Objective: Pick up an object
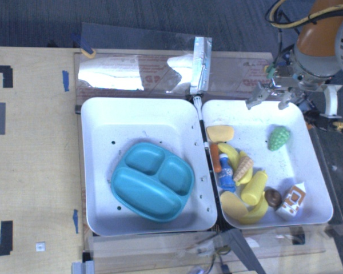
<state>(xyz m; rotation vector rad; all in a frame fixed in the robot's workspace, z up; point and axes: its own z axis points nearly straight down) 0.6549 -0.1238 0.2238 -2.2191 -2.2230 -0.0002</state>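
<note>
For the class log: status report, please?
Gripper above right bin's far edge, nothing held. Green object nearest, loose. Path clear.

Tray (153,180) in left bin (97,153) — toys (240,178) right.

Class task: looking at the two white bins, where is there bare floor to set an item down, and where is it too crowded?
Left white bin: bare floor rings the blue divided plate, widest along the far wall. Right white bin: open floor between the green bumpy toy and the small white carton. Crowded: its left side, where yellow toy foods pile up.
</note>
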